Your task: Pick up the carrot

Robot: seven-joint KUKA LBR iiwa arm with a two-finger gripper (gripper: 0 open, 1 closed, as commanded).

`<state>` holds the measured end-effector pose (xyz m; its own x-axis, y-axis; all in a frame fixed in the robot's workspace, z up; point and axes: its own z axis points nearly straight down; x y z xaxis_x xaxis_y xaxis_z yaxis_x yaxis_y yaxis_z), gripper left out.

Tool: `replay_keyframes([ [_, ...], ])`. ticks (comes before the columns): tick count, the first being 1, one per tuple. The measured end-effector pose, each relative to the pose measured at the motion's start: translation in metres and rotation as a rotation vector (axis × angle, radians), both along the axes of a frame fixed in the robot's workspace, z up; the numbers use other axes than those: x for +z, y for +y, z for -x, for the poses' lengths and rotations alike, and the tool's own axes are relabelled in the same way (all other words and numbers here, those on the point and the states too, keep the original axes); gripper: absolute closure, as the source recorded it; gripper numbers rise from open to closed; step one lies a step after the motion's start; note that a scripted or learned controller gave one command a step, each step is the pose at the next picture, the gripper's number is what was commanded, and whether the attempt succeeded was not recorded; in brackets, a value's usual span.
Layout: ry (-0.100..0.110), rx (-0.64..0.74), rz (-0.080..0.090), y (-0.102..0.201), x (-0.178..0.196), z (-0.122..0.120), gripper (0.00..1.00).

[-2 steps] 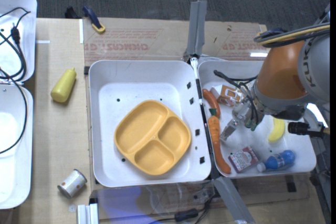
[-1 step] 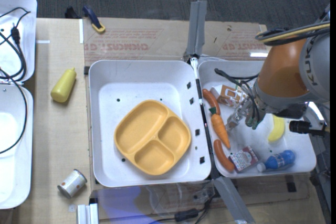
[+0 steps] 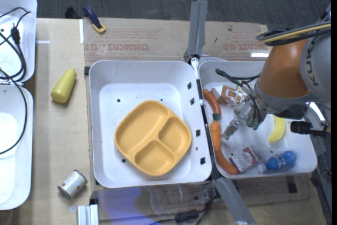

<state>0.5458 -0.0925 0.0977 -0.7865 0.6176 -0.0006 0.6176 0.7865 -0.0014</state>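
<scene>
The carrot (image 3: 217,146) is long and orange. It lies along the left wall of the right bin (image 3: 310,163), with its thick end toward the front. My gripper (image 3: 240,126) hangs over the middle of that bin, just right of the carrot's upper end and apart from it. Its fingers look open with nothing between them; one silver fingertip (image 3: 227,133) points toward the carrot.
Also in the right bin are a reddish sausage (image 3: 211,101), a small orange-and-white box (image 3: 230,94), a banana (image 3: 277,129), a blue bottle (image 3: 279,161) and a red-and-white packet (image 3: 245,158). The left bin (image 3: 105,87) holds a yellow divided plate (image 3: 152,137).
</scene>
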Motion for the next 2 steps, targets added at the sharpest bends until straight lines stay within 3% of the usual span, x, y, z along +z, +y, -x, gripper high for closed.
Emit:
replay_keyframes([
  [1, 0.000, 0.001, 0.000, 0.000, 0.007, -0.001, 1.00],
  [2, 0.000, -0.047, 0.000, 0.024, 0.093, -0.051, 1.00],
])
